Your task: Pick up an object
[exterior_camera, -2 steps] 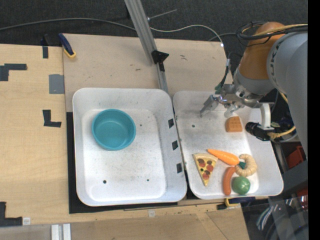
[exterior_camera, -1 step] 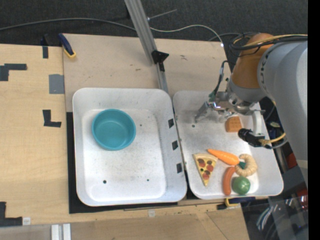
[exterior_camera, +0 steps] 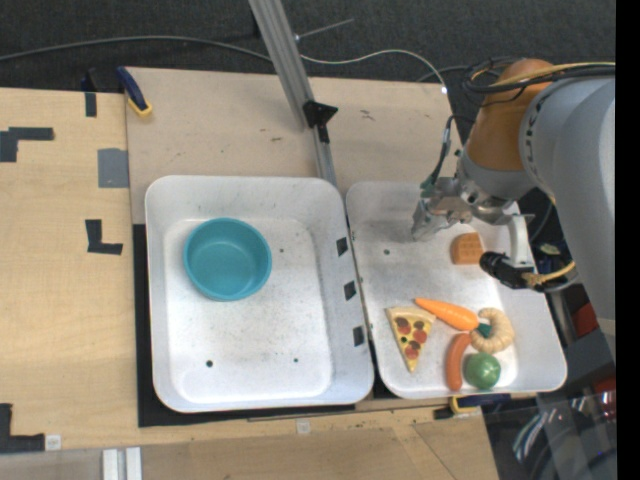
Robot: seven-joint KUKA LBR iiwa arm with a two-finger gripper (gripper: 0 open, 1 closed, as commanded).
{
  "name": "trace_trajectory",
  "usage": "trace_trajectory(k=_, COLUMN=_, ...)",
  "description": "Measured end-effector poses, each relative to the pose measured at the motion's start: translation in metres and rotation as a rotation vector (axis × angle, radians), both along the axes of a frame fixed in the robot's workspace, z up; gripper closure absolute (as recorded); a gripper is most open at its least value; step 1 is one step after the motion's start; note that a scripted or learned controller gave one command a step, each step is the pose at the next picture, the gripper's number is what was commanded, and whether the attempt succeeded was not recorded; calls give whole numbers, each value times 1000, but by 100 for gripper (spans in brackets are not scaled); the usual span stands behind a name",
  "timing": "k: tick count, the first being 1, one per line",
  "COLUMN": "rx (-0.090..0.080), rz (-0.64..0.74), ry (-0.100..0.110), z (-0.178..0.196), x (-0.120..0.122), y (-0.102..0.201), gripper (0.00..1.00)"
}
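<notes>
1. Bowl, round and blue-green, sits far to the left of the jaws, inside the left bin.
2. That left bin is white and lies on the bench, touching the right bin along its side.
3. A grey pole slants up from between the two bins, up and to the left of the jaws.
4. The jaws hang over the top part of the right bin, at the end of the grey arm that comes in from the right.
5. I cannot tell if the jaws are spread or pinched, and nothing can be seen between them.
6. A pizza slice lies well below the jaws, in the same bin.
7. An orange carrot lies below the jaws, just beside the pizza slice.
8. A red sausage lies under the carrot, next to a green ball.
9. A small orange block sits near the jaws, just below and to the right of them.
10. A tan curly toy rests below the jaws and to the right, touching the carrot's tip.
</notes>
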State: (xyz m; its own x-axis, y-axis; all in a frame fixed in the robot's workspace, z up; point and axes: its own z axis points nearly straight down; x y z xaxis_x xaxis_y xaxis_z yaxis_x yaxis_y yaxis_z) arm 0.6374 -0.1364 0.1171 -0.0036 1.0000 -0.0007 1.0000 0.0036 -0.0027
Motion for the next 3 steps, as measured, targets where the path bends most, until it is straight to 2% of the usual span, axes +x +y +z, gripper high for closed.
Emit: trace_trajectory(k=3, rx=-1, rz=-2, ry=-8, z=136, x=-1, y=-1, gripper=100)
